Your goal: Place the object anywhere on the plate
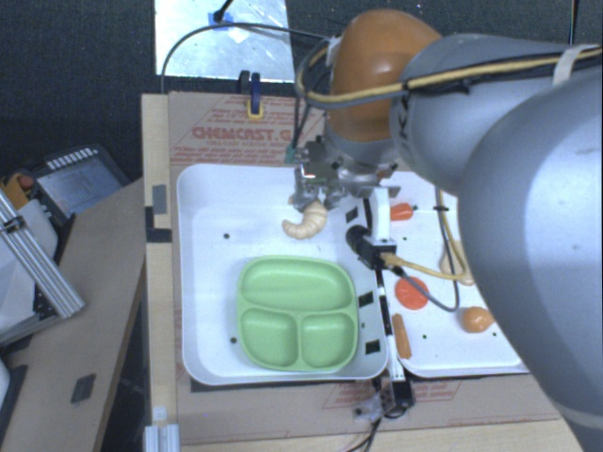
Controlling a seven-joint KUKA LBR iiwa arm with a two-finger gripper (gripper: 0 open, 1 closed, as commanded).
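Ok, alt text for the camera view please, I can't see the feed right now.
The gripper sits low in the left bin, right over a pale croissant-shaped object, just behind the green divided plate. The right bin holds several small orange food items.

Bright, even overhead light, with soft focus throughout.

We see the white bin (203,281) lit evenly, close to washed out, with only faint shadow under the green plate (297,314). We note glare on the shiny panel (221,22) at the top, set against a dark backdrop. The grey arm (509,168), nearest the camera, looks blurred to us, and small details stay grainy.
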